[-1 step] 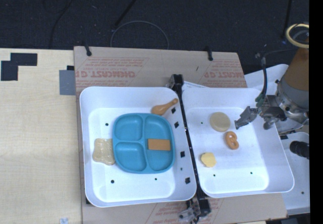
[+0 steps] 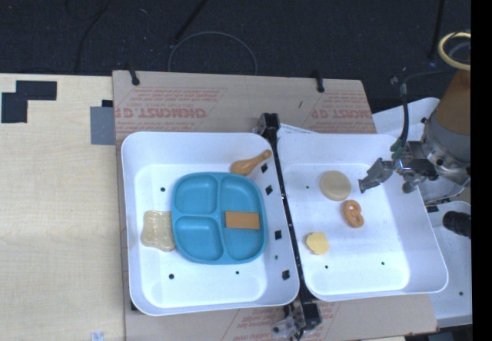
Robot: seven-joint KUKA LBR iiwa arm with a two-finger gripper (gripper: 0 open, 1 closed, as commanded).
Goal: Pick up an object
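Two bins on a cardboard sheet, my fingers spread over the right one

Two shallow white bins sit side by side on a brown cardboard sheet (image 2: 238, 105) printed with red lettering, and that sheet lies on a pale wooden bench (image 2: 54, 209). Beyond the bench, dark carpet (image 2: 231, 9) with loose cables crossing it.

My gripper (image 2: 390, 177) hangs over the right bin (image 2: 384, 274) near its right wall, fingers spread apart with nothing between them. Just left of me lies a round beige disc (image 2: 335, 185); below it an orange pretzel-shaped piece (image 2: 353, 213), and further down a small yellow lump (image 2: 317, 243). All three lie apart from one another on the bin floor.

In the left bin (image 2: 200, 297) a blue divided plate (image 2: 217, 218) holds an orange-brown block (image 2: 242, 220) in its lower right compartment. A pale toast-like slice (image 2: 157, 230) touches the plate's left edge, and a tan drumstick shape (image 2: 250, 163) lies just above the plate.
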